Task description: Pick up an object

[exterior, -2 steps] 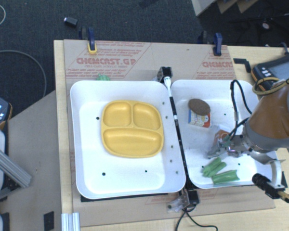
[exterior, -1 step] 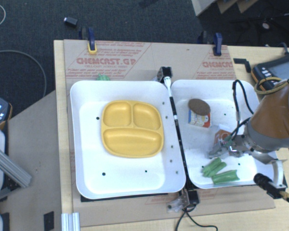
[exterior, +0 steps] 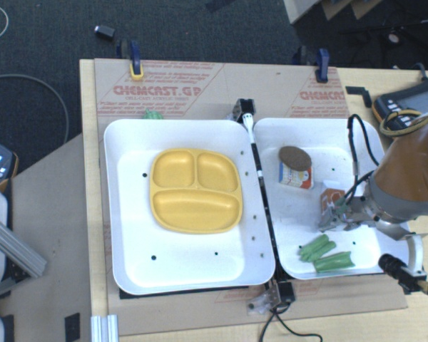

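Camera view: the gripper (exterior: 333, 218) is low in the right bin (exterior: 271, 191), over a small reddish object (exterior: 333, 197), its finger state hard to tell. Beside it lie a can (exterior: 295, 167) and green pods (exterior: 325, 254) (the left bin (exterior: 121, 212) holds a yellow divided plate (exterior: 196, 191)).

Two blue clamps (exterior: 135, 57) on the bench's top edge, a black cable (exterior: 25, 84) curling across dark carpet at upper left, aluminium rail (exterior: 14, 244) at lower left
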Robot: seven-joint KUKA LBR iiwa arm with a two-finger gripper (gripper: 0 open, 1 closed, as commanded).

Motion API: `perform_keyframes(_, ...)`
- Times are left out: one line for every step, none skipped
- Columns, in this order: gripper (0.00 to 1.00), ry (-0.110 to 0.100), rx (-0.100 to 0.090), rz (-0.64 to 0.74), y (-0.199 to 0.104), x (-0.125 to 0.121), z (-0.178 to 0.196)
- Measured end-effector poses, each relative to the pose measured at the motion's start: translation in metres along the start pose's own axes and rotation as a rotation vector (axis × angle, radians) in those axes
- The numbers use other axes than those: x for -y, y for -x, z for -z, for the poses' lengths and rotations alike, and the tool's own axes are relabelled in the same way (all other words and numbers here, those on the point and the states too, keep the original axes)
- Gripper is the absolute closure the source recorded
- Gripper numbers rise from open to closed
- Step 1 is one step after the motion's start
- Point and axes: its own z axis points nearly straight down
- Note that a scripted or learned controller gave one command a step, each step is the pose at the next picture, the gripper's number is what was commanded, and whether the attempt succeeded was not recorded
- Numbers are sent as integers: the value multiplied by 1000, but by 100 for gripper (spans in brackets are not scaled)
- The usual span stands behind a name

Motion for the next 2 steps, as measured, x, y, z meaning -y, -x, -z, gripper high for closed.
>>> perform_keyframes(100,8,1,6,-24,-21,121)
perform_keyframes(100,1,-1,5,-72,-26,179)
